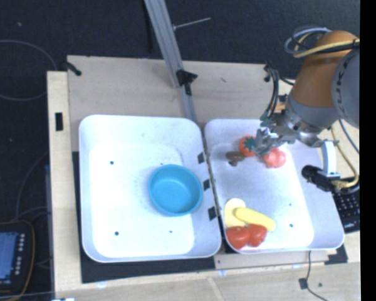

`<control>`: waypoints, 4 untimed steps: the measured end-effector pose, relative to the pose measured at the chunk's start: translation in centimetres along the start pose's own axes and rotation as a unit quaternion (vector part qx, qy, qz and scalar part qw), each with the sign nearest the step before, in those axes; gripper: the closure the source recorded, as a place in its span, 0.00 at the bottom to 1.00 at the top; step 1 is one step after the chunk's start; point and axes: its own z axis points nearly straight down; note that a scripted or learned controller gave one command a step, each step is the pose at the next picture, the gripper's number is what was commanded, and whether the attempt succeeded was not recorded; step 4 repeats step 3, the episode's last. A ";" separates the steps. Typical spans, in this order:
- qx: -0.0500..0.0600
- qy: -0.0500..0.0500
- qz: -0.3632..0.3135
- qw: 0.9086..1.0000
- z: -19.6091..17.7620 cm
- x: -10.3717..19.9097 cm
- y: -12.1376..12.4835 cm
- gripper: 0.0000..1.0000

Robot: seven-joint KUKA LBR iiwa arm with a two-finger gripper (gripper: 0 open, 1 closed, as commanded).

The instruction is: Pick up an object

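In the right bin (pixel 313 227), near its far edge, the gripper (pixel 265 142) hung over a red tomato-like object (pixel 247 146) and a pinkish one (pixel 275 158); its grasp could not be made out. Crowded so closely, either fruit might have rolled aside and spoiled the pick.

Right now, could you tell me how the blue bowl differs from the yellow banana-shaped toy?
The blue bowl is round and open at the top; the yellow banana-shaped toy is long and slim. The bowl sits alone in the left bin; the banana lies in the right bin beside a red object. The bowl is clearly larger. Both rest away from the gripper.
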 end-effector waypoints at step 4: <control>0.002 0.001 -0.004 1.000 -3.7 17.5 3.1 1.00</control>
